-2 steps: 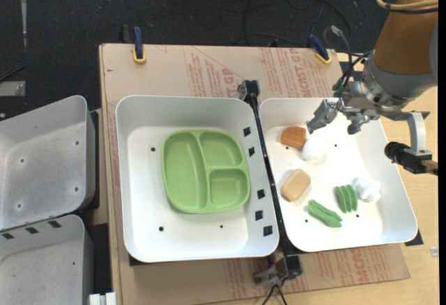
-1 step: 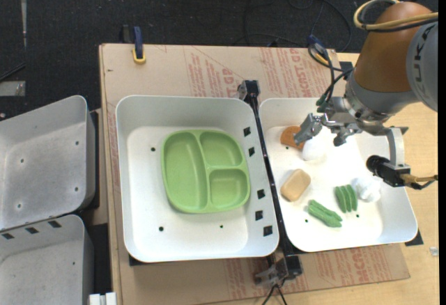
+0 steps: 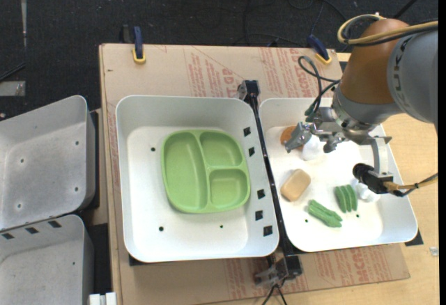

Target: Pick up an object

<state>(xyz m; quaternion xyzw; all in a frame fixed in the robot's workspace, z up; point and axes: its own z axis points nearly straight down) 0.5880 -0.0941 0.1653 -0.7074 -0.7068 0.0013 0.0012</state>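
Lying in the right white bin (image 3: 397, 227), a tan oblong block (image 3: 295, 184) has its long axis slanting from lower left to upper right, near two green ridged pieces (image 3: 334, 205). Above it, the tool (image 3: 306, 138) hangs over a small white object (image 3: 311, 149) beside an orange one (image 3: 288, 134); whether it is spread or pinching, I cannot tell. The left bin (image 3: 132, 157) on the worktop holds a green divided plastic tray (image 3: 205, 171).

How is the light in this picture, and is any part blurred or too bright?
Camera view: even, soft light; the white bins are bright but keep detail, with faint shadows at their walls; the green tray is sharp; the tool is slightly soft; the floor above the bench is dark.
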